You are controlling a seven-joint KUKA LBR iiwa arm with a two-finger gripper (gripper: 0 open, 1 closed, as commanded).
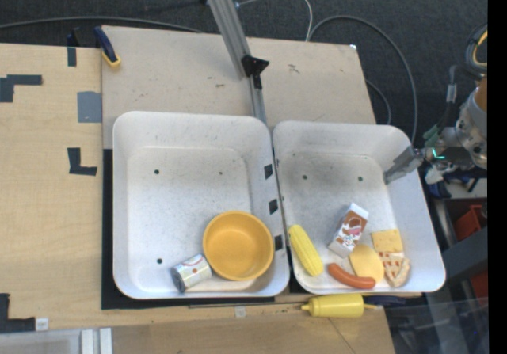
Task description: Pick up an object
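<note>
Gripper [405, 162] sits at far right edge of right bin [333, 138], nothing between its fingers; open or closed, can't tell, too small and blurred.

Right bin, near side: corn cob [305, 249], small carton [348, 230] w/ red-brown print (unreadable), sausage [351, 276], cheese wedge [387, 242], pizza slice [395, 270], and a yellow piece [366, 261], possibly a chip.

Left bin [190, 127]: yellow bowl [238, 245], can [191, 272] on its side touching it, label illegible.

Mustard bottle [337, 306] lies on bench just outside right bin.

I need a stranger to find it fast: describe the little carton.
Start at the right-hand white bin. Among the toy foods near its front edge, the small carton stands tilted between the yellow corn cob and the cheese wedge. It alone is a white box with brown print.
</note>
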